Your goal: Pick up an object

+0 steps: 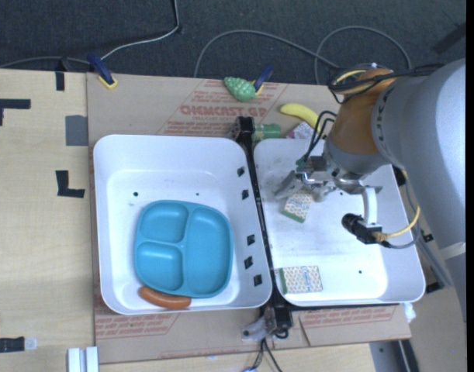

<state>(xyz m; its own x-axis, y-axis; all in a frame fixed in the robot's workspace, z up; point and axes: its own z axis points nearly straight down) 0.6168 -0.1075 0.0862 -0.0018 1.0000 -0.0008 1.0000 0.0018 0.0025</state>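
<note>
A small pale packet with green print is seen lying tilted in the right bin, near its upper left part. A second, similar packet is laid flat by the front rim.

Big pale grey arm link here, smooth and rounded, with a soft sheen along its curve. Next comes the orange band, broad and glossy, darker where the shade falls on it. Thin black and yellow cables loop over the band's top. Closer to the jaws sits a grey metal wrist block with dark fittings. Beside it, a white bracket carries a black plug, and a yellow cable curls away from that plug.
</note>
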